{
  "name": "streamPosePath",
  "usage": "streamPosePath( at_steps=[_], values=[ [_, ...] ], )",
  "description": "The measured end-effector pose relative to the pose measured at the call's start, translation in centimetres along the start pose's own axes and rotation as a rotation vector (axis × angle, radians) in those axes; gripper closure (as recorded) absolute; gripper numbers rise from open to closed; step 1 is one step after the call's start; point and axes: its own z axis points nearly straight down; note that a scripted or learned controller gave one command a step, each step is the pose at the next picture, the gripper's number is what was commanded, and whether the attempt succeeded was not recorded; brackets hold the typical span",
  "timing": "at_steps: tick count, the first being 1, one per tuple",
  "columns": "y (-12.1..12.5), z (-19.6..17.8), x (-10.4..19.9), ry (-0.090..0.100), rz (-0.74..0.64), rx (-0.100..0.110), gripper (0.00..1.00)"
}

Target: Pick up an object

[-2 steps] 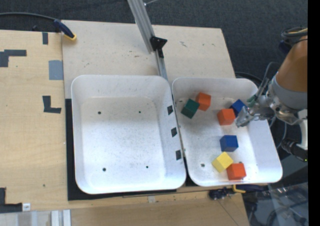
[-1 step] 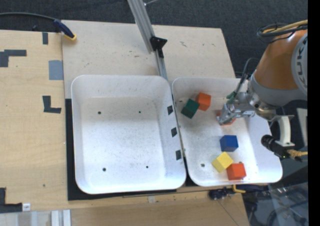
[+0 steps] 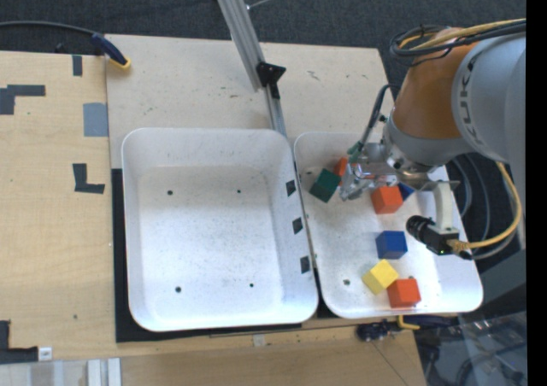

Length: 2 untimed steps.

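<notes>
My gripper (image 3: 355, 181) hangs low over the back part of the right bin (image 3: 350, 243), under the grey and orange arm. A dark green block (image 3: 324, 185) lies just left of it, close to the fingers. An orange block (image 3: 387, 199) sits just right of the gripper, with a bit of blue showing behind it. Another small orange piece (image 3: 343, 167) peeks out behind the gripper. Further forward in the same bin lie a blue cube (image 3: 391, 244), a yellow cube (image 3: 381, 276) and a red-orange cube (image 3: 403, 292).
The left bin (image 3: 209, 231) stands beside the right one, sharing a middle wall. A metal pole (image 3: 244, 26) slants in from the top towards the bins' back edge. Cables and a black fitting (image 3: 427, 233) hang by the right bin's right rim.
</notes>
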Motion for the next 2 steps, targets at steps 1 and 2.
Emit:
streamPosePath(
  at_steps=[1,2],
  values=[
    [1.9,0.4,4.5,0.0,0.001,0.0,1.0],
    [3.4,0.3,9.3,0.0,0.001,0.0,1.0]
  ],
)
